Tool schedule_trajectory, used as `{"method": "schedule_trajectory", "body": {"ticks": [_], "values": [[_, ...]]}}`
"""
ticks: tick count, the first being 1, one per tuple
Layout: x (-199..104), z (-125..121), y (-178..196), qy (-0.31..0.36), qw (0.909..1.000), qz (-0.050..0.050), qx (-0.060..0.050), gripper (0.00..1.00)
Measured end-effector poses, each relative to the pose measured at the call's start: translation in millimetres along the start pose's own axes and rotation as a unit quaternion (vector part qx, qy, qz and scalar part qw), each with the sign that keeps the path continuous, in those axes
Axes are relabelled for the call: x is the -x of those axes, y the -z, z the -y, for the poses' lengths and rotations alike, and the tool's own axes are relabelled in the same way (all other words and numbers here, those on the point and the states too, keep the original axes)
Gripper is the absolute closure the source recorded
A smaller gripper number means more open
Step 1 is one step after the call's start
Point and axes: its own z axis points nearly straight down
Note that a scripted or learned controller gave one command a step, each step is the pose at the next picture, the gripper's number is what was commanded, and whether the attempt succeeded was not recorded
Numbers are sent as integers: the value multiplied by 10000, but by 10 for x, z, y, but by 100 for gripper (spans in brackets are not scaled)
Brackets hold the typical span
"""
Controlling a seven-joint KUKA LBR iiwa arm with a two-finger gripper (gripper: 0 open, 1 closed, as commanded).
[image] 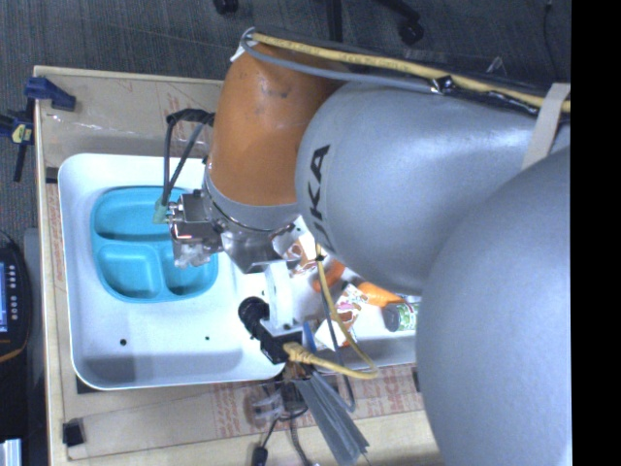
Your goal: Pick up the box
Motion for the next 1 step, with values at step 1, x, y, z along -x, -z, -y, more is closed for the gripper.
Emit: {"method": "schedule_trajectory", "body": {"ticks": [1], "values": [[-329,86,-808,-1102,9939,16,-39,100]]}}
